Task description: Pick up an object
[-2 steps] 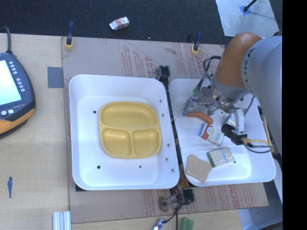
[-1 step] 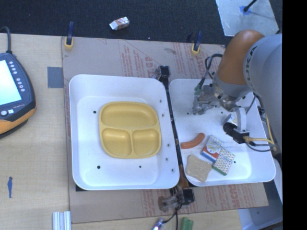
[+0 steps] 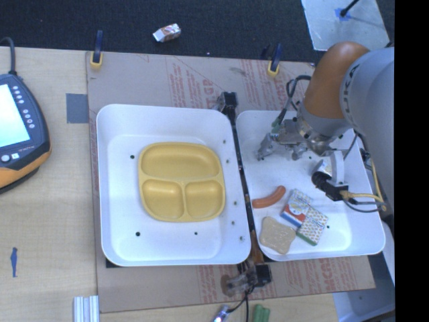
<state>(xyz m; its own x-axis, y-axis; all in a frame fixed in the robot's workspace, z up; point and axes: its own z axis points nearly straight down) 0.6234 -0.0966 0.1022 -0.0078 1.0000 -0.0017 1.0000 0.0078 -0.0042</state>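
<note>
Brown cardboard covers the bench under two white bins; the left bin (image 3: 107, 180) holds a yellow divided plate (image 3: 181, 180). In the right bin (image 3: 365, 243), the gripper (image 3: 285, 146) hangs over bare floor; how it stands I cannot tell. Below it lie a sausage (image 3: 269, 196), a slice of bread (image 3: 277, 235) and a small carton (image 3: 305, 218), all probably light; the sausage looks slippery, best pinched across its middle.

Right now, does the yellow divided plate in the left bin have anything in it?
Empty. All three compartments of the yellow divided plate show bare yellow. It lies flat in the left bin.
</note>
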